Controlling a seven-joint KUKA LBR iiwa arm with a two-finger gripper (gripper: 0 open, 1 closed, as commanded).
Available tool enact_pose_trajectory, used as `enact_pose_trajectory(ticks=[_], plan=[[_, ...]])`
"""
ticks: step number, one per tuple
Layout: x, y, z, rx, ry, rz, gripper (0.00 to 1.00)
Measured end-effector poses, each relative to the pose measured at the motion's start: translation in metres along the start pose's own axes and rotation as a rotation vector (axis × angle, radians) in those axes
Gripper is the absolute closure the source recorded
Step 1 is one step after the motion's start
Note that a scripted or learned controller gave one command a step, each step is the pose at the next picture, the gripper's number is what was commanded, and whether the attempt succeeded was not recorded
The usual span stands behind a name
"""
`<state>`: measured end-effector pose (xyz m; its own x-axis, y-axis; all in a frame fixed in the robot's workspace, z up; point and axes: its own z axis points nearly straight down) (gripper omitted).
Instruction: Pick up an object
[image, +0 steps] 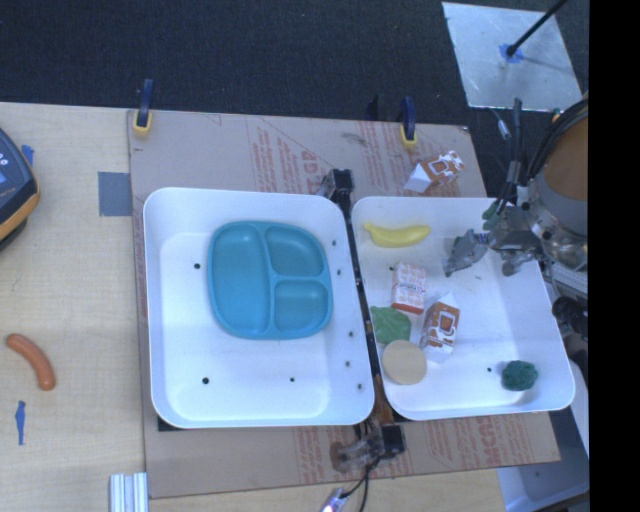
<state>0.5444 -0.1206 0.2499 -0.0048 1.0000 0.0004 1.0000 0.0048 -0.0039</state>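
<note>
Nearest the camera, a clamp (365, 448) grips the front edge where the 2 bins meet. Left bin (170, 300) carries a blue divided plate (270, 279), with bare white floor around it on all sides. Right bin (520, 320) holds a yellow banana (396, 234) near its far rim, a small orange-and-white carton (408, 288), a second carton (441, 325), a green piece (391, 324), a tan disc (405, 362) and a dark green ball (519, 375) near the front right corner. Open floor lies between the cartons and the ball.

Hand (482, 250) sits over the right bin's far right part; nothing shows between its fingers, which look spread. Banana lies to its left, apart from it; the cartons lie nearer the front.

On the wooden bench (70, 300): a sausage (32, 360) at left, a third carton (436, 172) beyond the right bin, 2 clips (143, 108) on the cardboard's far edge.
</note>
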Motion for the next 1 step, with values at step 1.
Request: enact_pose_trajectory(ticks=[1], plan=[[-0.0047,-0.0275,0.1365,0.001,-0.001,0.001,0.00]])
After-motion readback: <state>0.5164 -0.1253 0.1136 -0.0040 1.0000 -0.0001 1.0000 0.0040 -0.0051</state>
